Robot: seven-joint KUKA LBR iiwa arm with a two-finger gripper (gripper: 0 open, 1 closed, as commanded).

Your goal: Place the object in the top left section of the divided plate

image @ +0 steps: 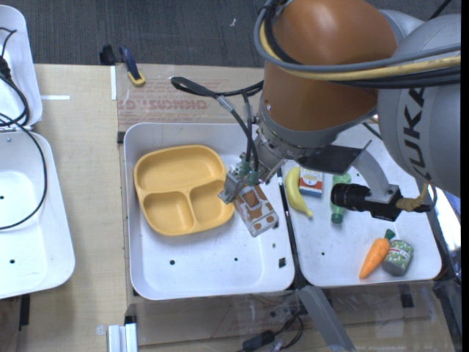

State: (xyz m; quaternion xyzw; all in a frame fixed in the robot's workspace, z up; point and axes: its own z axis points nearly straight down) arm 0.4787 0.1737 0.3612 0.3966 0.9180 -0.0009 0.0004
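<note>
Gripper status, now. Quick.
Gripper: shut on the brown patterned box, beside the yellow divided plate's right edge.

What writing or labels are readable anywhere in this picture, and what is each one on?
"KU", partial letters on the grey robot arm.
Red mirrored print on the cardboard sheet: not legible.
Small carton and can labels: too small to read.
</note>
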